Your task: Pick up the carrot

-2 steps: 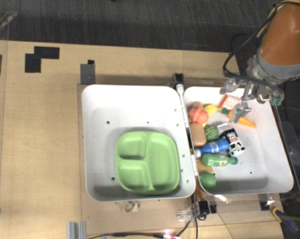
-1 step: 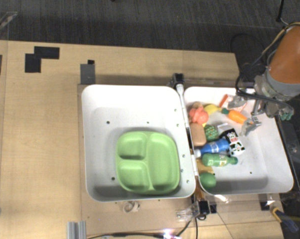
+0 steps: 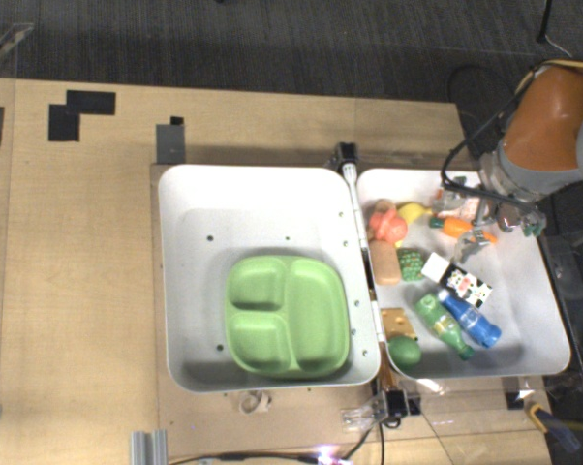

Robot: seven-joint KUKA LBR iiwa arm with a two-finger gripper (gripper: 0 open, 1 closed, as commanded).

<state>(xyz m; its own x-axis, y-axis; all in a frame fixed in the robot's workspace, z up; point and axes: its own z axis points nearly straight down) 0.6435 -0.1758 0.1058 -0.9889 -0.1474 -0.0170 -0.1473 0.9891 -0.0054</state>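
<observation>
1. Wooden bench (image 3: 69, 289) under a dark carpeted floor strip at top; two shallow white bins side by side on it.
2. Carrot (image 3: 455, 227): small orange piece in the right bin (image 3: 548, 308), upper part, lying on the bin floor near the back wall.
3. Gripper (image 3: 477, 232) sits just beside the carrot, on its right and slightly lower. Carrot appears next to the fingertips, possibly touching; whether it lies between them cannot be told from this slant.
4. Jaw state: cannot tell. Finger area is small and cluttered with cables.
5. Arm (image 3: 553, 124): grey with the orange band, coming in from the right edge over the right bin's upper corner.
6. Near the carrot, to its left: yellow item (image 3: 411, 212), then a red-orange rounded item (image 3: 388, 226) with a tan block (image 3: 384, 262) below it.
7. Below the carrot: small green patterned piece (image 3: 411, 262), white box with dark markings (image 3: 456, 279), blue bottle (image 3: 472, 322) and green bottle (image 3: 441, 322) lying side by side, tilted.
8. Front-left corner of the right bin: green round fruit (image 3: 404, 353) just below a brown piece (image 3: 395, 323).
9. Left bin (image 3: 190, 211): holds a green divided plate (image 3: 287, 311), lying flat toward the front.
</observation>
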